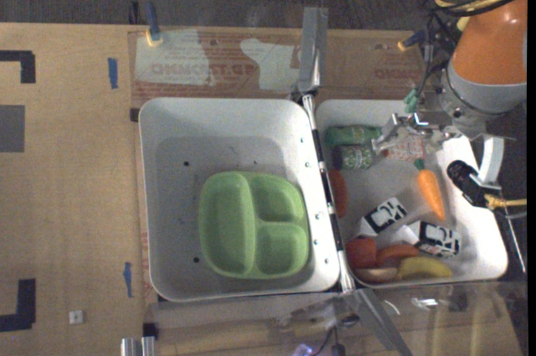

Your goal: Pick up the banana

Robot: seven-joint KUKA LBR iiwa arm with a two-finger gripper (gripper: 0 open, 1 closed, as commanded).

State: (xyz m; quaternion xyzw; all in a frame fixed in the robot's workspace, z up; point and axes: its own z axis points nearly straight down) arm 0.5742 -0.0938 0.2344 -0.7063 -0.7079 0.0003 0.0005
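The yellow banana (425, 268) lies at the front edge of the right bin (494, 258), beside a red fruit (362, 251) and an orange piece (399, 252). My gripper (405, 135) hangs over the back of the same bin, near a green packet (352, 134), well behind the banana. The orange-banded wrist (492, 44) stands above it at the right. Nothing yellow shows at the gripper.
The right bin also holds a carrot (431, 193), a green can (356, 156), a red item (337, 191) by the divider and two black-and-white boxes (385, 216) (438, 239). A green divided tray (254, 223) sits in the left bin (167, 128). Cables (469, 178) hang at the right.
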